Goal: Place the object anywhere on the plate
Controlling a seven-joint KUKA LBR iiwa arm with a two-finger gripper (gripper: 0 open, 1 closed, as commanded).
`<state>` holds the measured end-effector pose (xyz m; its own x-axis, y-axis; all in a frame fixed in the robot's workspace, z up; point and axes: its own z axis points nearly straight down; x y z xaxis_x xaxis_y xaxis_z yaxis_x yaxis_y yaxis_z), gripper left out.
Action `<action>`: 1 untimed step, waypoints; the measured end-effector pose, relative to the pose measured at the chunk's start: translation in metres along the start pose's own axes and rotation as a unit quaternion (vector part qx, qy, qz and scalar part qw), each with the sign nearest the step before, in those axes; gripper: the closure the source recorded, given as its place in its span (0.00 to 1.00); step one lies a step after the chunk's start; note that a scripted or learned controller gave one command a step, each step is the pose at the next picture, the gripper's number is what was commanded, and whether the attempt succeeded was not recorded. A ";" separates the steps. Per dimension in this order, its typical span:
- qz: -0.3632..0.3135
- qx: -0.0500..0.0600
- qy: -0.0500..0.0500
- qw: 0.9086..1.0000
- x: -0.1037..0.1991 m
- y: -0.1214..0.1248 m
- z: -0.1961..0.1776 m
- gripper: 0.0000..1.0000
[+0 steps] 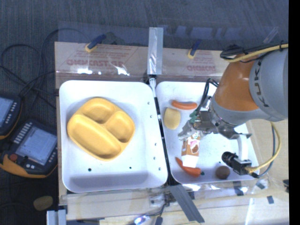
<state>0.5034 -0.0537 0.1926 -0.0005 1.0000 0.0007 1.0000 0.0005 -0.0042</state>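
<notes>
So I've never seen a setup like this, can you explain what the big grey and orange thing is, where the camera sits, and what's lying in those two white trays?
This is one camera fixed above a bench, looking down at a slant. The big grey machine with the orange band is a robot arm reaching in from the right. Its jaws hang over the right-hand shallow white bin; from this angle I cannot tell whether they hold anything.

In that bin lie toy foods: an orange sausage-shaped piece, a pale yellow rounded piece, a small brown and white carton, an orange-red carrot-like piece and a small dark brown round thing.

The left-hand white bin holds a yellow plastic plate with three compartments, where one object is meant to go. Nothing lies on it yet.
</notes>
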 end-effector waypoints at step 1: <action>0.000 0.000 0.000 1.000 0.000 0.000 0.000 0.00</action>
<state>0.5034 -0.0538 0.1926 -0.0005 1.0000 0.0005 1.0000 0.0005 -0.0041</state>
